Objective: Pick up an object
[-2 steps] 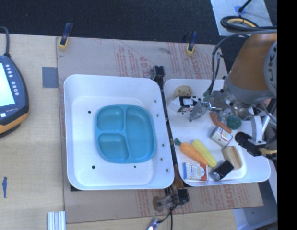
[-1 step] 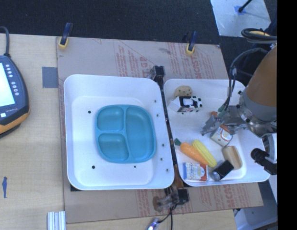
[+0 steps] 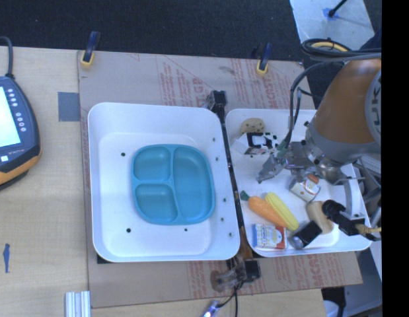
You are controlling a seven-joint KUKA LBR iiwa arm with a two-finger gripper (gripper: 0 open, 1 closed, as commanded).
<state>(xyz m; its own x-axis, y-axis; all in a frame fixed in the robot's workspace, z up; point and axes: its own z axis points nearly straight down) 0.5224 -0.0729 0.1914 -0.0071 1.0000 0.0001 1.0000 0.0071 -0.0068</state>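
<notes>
My gripper (image 3: 273,168) hangs low over the middle of the right bin (image 3: 238,125), its metal tip pointing to the lower left. Nothing shows between its fingers. Just below the tip lie an orange carrot (image 3: 263,210) and a yellow corn cob (image 3: 281,210), side by side and apart from the gripper. A small printed carton (image 3: 269,236) rests at the bin's front edge. At the back of the bin sit a tan cookie-like piece (image 3: 255,125) and a small black-and-white item (image 3: 258,140). A small white and orange object (image 3: 303,189) lies under the wrist.
The left bin (image 3: 105,177) holds a blue three-compartment plate (image 3: 172,183). A tablet-like pendant (image 3: 9,131) lies on the bench at the far left. Clamps (image 3: 89,51) hold the board at the back. The arm's grey and orange body (image 3: 346,111) covers the right bin's right side.
</notes>
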